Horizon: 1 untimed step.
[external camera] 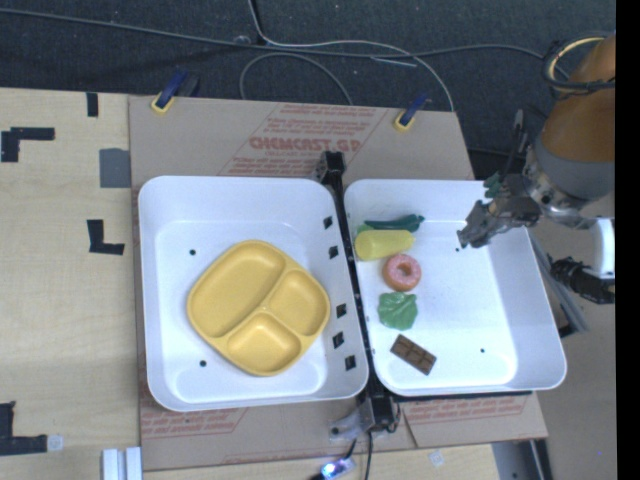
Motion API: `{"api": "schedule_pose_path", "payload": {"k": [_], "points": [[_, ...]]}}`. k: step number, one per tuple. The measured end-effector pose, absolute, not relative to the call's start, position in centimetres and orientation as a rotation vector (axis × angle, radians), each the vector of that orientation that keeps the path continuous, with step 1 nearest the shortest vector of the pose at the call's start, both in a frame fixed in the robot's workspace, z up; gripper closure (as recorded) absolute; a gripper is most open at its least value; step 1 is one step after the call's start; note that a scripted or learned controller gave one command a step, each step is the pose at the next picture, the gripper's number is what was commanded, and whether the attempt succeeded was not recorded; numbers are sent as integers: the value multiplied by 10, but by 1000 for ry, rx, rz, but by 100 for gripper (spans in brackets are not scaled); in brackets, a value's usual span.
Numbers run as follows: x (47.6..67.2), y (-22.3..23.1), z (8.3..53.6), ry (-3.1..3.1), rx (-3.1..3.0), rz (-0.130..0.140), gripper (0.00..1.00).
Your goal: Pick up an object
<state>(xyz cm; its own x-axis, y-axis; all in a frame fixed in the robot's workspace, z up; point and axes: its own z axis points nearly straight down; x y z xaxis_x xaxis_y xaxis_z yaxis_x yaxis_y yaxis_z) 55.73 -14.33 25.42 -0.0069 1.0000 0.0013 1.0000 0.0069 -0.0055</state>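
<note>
The right bin (520, 298) is taken as the landmark. Five small items are seen along its left side, none of them lifted: a green toy vegetable (392, 225) at the upper left, a yellow toy corn-like piece (384, 243) touching it just below, a pink frosted doughnut (403, 271) below that, a green leafy toy (397, 311) further down, and a brown chocolate-bar piece (413, 354) nearest the bin's lower left. The gripper (478, 228) is observed over the upper right part of this bin, well apart from all five items; nothing is seen held by it, and whether it is released or clenched cannot be told. To the left of the right bin, touching it, the left bin (160, 268) is recorded with a yellow three-compartment plate (258, 306) lying in it.
</note>
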Motion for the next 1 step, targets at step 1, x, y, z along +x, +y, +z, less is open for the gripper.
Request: {"api": "schedule_pose_path", "payload": {"k": [1], "points": [[569,-97,237,-2224,-2211,7,100]]}}
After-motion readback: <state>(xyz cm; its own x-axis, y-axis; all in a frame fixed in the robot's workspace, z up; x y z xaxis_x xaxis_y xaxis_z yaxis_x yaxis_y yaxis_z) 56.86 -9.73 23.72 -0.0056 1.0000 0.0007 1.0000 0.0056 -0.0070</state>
